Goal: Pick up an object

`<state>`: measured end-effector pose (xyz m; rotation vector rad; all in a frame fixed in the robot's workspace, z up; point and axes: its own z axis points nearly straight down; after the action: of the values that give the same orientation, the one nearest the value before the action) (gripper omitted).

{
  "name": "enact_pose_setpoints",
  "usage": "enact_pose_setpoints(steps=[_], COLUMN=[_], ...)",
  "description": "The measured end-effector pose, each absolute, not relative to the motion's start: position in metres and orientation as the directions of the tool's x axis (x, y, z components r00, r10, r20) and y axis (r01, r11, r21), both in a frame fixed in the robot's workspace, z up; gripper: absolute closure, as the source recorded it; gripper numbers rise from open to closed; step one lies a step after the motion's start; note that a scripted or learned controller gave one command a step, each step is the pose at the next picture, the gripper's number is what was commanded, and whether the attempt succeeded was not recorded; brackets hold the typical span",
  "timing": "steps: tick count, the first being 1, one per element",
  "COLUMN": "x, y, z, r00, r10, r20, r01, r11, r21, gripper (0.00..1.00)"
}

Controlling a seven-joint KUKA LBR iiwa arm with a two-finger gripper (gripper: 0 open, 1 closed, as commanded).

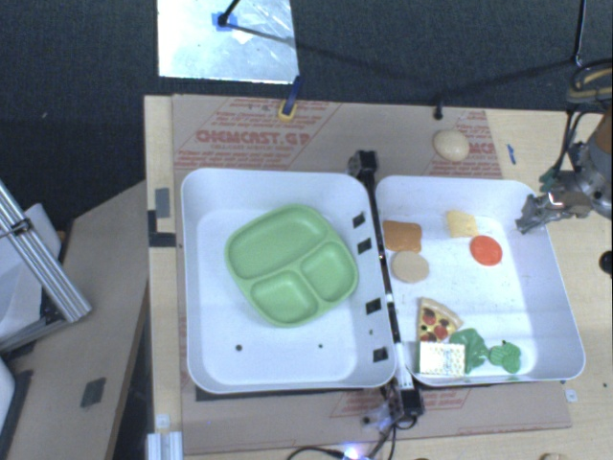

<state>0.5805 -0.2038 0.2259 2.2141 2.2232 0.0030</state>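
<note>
The right bin [536, 286] holds several toy foods: a brown toast square [401, 235], a tan round cookie [411, 267], a yellow piece [462, 223], a red disc [487, 250], a pizza slice [436, 319], a white cracker [442, 358] and green leafy pieces [486, 349]. My gripper [539, 213] hangs over the bin's far right rim, right of the red disc. Nothing shows between its fingers.
The left bin [206, 286] holds a green divided plate [291, 264]. A beige egg-shaped object [451, 144] lies on the cardboard behind the right bin. A shiny metal sheet [227, 27] lies at the back left.
</note>
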Motion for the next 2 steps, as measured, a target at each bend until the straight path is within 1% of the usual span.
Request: enact_pose_setpoints(steps=[1, 2], x=[0.589, 0.599], y=[-0.144, -0.097], z=[0.234, 0.235], r00=[-0.011, -0.009], r10=[1.000, 1.000], r20=[0.002, 0.001], r01=[1.000, 1.000], r11=[0.011, 0.009], r21=[0.004, 0.002], gripper=[1.00, 1.00])
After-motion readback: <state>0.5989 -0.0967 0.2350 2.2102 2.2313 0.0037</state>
